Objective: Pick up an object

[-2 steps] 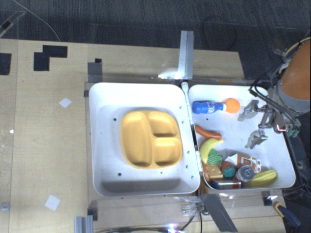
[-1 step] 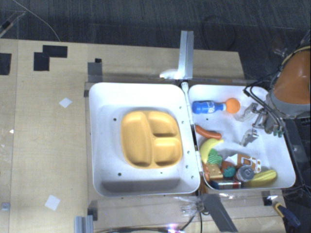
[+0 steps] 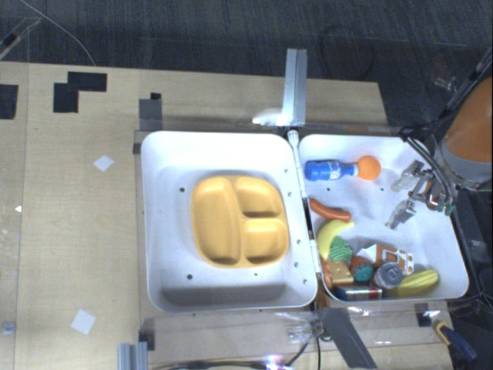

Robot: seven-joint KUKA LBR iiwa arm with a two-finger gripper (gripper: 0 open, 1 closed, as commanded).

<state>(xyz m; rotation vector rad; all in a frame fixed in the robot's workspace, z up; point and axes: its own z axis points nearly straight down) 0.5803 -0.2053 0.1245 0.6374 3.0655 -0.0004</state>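
My gripper (image 3: 402, 197) hangs over the right part of the right bin (image 3: 431, 230), its fingers spread apart with nothing between them. To its left lie a blue bottle (image 3: 329, 169) and an orange ball (image 3: 370, 167) near the bin's back wall. A red sausage (image 3: 330, 210) and a yellow banana (image 3: 331, 233) rest lower left. Along the front wall sit a green item (image 3: 341, 250), a can (image 3: 389, 275), a yellow piece (image 3: 418, 282) and other small objects.
The left bin (image 3: 166, 206) holds a yellow divided tray (image 3: 237, 220). A metal post (image 3: 296, 87) stands behind the divider between the bins. The grey arm with its orange band (image 3: 471, 129) enters from the right.
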